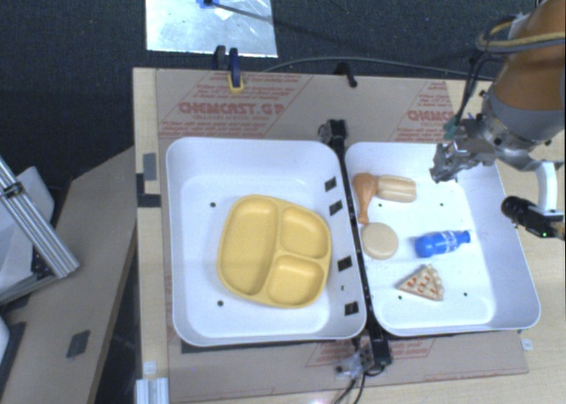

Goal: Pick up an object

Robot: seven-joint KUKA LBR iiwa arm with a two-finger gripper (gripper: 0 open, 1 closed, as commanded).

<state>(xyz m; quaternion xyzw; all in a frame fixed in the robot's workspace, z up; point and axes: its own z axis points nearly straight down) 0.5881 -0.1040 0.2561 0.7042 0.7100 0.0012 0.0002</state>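
The right bin (508, 305) holds a tan bread roll (395, 188), an orange carrot-like piece (363, 196), a round beige cookie (380, 240), a blue bottle (441, 241) lying on its side, and a pizza slice (422, 284). My gripper (445, 166) hangs over the far part of the right bin, right of the bread roll and above the blue bottle. Nothing shows between its fingers, and their spacing is unclear.
The left bin (190, 217) holds a yellow divided plate (274, 250). A black divider with clips (347, 217) runs between the bins. A metal bracket (35, 234) stands at the far left, off the bench.
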